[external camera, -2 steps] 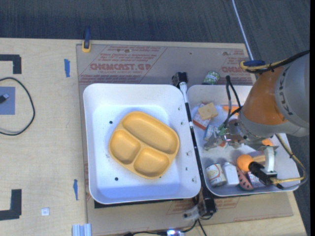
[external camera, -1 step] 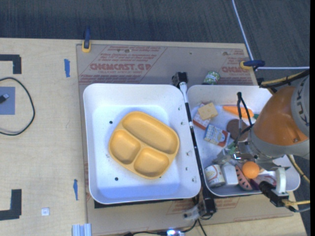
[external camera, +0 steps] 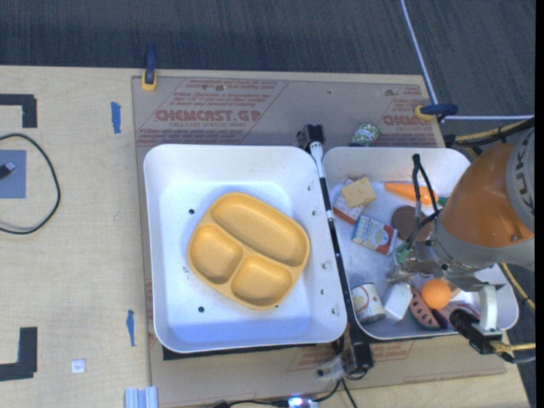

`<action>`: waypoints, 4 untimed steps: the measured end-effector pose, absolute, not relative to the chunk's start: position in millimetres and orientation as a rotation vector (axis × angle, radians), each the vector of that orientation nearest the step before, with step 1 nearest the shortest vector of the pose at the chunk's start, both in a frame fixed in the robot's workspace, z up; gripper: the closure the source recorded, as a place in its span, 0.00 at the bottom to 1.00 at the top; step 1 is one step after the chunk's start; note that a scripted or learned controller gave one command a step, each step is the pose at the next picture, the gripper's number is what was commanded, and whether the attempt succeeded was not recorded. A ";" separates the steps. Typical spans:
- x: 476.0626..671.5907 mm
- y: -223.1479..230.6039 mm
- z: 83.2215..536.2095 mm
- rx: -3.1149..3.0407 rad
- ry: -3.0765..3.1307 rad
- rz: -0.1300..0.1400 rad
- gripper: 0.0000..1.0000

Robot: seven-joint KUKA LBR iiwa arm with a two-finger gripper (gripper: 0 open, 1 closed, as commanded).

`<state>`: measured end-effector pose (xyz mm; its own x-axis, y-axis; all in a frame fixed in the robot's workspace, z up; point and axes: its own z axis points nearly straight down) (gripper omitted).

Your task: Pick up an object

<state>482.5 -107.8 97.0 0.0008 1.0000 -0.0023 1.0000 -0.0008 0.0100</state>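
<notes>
Worktop (external camera: 68, 313): 2 white bins side by side.
Left bin (external camera: 166, 253): 1 yellow 3-compartment tray (external camera: 247, 249), approx centre.
Right bin (external camera: 357, 158): mixed small items, incl. cracker-like tan square (external camera: 358, 191) nr back, small carton (external camera: 372, 232) mid, carrot-like orange piece (external camera: 406, 191) at back, small can (external camera: 367, 301) at front-left corner, white block (external camera: 397, 300) just beside can, orange ball (external camera: 436, 293) nr front.
Arm (external camera: 489, 211): grey w/ orange band, over right bin's right half.
Gripper (external camera: 416, 266): low among items, nr ball; jaws state cannot tell.
</notes>
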 end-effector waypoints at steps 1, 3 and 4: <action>549.1 -98.0 87.1 2.217 2.219 0.005 1.00; 584.7 -130.8 106.9 2.217 2.223 0.002 1.00; 641.0 -94.9 118.4 2.217 2.222 0.002 1.00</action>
